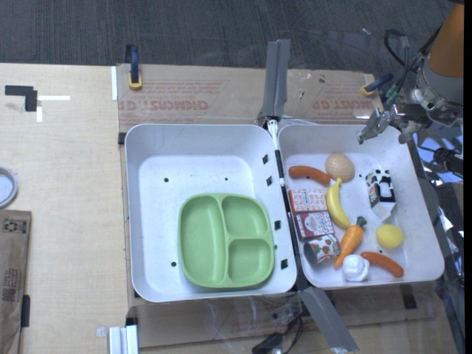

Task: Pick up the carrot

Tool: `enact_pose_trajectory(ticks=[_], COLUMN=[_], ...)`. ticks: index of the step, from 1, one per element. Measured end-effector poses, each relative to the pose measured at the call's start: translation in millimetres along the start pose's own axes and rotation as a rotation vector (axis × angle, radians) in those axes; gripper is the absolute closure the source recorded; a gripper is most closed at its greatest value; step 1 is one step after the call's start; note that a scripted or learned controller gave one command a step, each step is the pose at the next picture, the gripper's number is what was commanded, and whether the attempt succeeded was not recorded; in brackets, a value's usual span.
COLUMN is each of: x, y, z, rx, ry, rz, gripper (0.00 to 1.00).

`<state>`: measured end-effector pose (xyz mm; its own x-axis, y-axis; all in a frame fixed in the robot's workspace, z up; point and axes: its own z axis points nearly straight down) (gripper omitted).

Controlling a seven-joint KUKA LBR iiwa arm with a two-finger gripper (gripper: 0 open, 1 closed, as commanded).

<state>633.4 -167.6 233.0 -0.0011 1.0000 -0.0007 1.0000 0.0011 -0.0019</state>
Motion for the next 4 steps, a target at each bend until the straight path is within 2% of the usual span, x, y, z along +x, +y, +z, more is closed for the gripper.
enact_pose_trajectory(ticks=[1, 2, 3, 4], x=[18, 31, 11, 11], y=[-55, -94, -156, -155], z=[80, 105, 143, 134], rx=[0.000, -0.001, 0.000, -0.001], ry=[0.001, 0.001, 0.002, 0.002], rz=[-0.251, -0.481, -0.480, -0.476], gripper=[0.00, 0.00, 0.00, 1.00])
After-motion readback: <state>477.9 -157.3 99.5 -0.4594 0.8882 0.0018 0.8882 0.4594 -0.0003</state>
